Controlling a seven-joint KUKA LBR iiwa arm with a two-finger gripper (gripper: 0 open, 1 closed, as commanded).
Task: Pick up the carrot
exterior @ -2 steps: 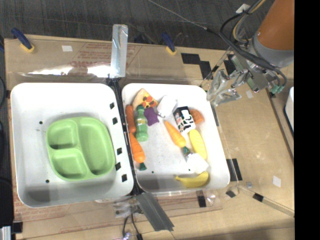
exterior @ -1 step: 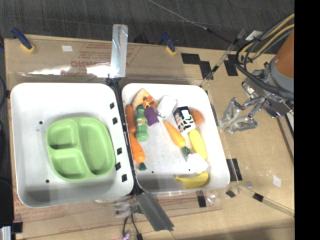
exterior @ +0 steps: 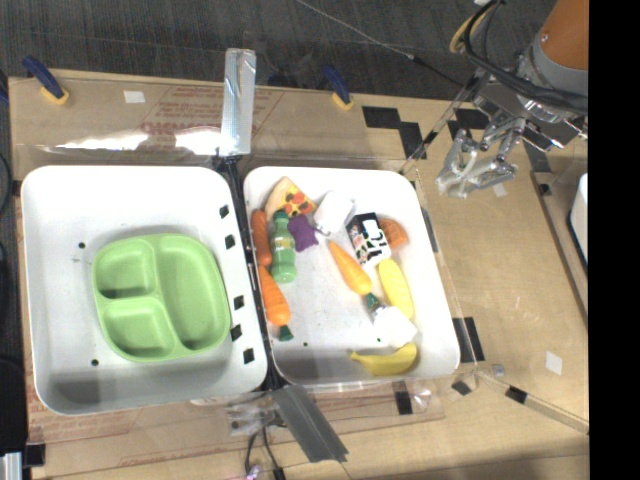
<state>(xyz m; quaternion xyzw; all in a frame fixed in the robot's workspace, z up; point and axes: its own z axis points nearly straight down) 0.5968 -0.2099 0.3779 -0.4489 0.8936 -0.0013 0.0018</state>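
Note:
Two orange carrots lie in the right bin (exterior: 432, 268). One carrot (exterior: 275, 303) rests along the left wall with its green top pointing to the front. The other carrot (exterior: 350, 266) lies slantwise in the middle, its green end by a yellow corn cob (exterior: 396, 284). My gripper (exterior: 478, 174) hangs beyond the bin's back right corner, over the bare bench, well away from both carrots. Its fingers stand open with nothing between them.
The right bin also holds a pizza slice (exterior: 288, 199), a sausage (exterior: 260, 234), a green bottle (exterior: 283, 251), a purple piece (exterior: 302, 230), a black and white carton (exterior: 367, 239) and a banana (exterior: 386, 360). A green divided plate (exterior: 160, 296) sits in the left bin (exterior: 50, 208).

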